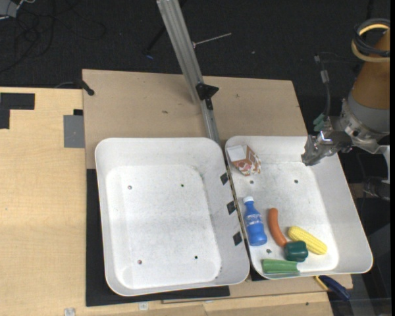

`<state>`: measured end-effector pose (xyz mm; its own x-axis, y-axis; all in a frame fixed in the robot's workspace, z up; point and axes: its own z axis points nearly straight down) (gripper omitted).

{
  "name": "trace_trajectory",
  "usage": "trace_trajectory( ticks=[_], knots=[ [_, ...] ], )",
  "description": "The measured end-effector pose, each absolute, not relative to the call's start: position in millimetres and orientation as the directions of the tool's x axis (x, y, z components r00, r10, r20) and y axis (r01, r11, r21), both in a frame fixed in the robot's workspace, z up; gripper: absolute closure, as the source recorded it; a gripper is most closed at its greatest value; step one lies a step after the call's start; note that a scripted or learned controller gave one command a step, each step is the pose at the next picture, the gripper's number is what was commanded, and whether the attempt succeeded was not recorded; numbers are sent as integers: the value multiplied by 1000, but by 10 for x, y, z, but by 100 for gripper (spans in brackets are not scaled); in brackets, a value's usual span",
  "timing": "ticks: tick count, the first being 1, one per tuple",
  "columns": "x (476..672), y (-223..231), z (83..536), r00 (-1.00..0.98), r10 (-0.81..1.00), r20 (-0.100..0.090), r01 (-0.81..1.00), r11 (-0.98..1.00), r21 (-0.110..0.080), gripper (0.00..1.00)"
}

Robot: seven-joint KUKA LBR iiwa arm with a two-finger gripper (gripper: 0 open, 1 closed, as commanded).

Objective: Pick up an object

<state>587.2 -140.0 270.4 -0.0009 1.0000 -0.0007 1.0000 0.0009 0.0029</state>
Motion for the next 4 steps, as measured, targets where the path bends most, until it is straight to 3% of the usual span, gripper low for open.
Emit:
trace_trajectory(
  ticks=[2, 4],
  knots=[
    [5553, -466, 2565, -4, 1000, 3, 1000, 4, -5, 100],
    [5257, 743, 2476, -6, 1000, 2, 1000, 6, -6, 100]
  ],
)
